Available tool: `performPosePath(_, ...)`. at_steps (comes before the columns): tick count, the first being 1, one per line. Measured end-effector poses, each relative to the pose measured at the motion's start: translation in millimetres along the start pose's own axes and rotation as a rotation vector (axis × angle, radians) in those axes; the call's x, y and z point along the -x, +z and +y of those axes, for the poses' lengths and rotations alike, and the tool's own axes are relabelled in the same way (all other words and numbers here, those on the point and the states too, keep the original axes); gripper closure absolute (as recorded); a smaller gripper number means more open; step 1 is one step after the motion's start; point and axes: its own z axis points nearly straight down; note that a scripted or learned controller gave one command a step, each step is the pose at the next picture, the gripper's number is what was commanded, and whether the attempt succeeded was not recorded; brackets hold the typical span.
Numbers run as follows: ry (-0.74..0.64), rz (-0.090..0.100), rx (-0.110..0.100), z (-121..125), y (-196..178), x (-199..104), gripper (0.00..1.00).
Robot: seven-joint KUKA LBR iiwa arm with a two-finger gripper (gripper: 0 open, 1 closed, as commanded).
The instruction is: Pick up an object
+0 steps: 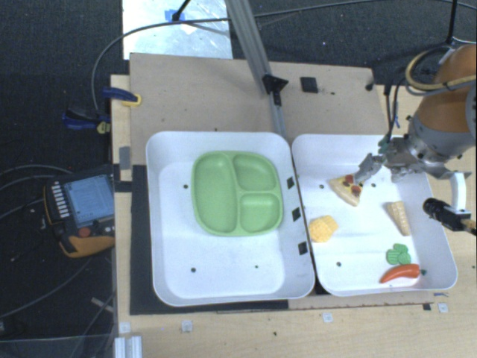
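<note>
A: Where is the gripper [364,173]?

B: It is over the right bin [440,271], at the upper middle, reaching in from the right. Its tip is directly at the pizza slice [347,189] — it appears to touch the slice's upper right edge.

A: What is the state of the fingers?

B: I cannot tell. They merge into one grey shape, so neither the opening nor any grip on the slice is visible.

A: Where do the other items lie?

B: All are in the right bin. A yellow corn piece [323,229] lies near the left wall, below the pizza slice. A pale cone [399,217] lies to the right of centre. A green vegetable [398,256] sits just above a red-and-white piece [400,274] near the lower right corner — the two touch.

A: And the left bin [171,274]?

B: It holds a green divided plate [212,200] in its upper half.
</note>
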Motion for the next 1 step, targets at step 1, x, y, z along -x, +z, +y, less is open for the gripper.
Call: performPosePath(1,0.001,0.0,-0.002,-3.9,55.5,9.4,0.0)
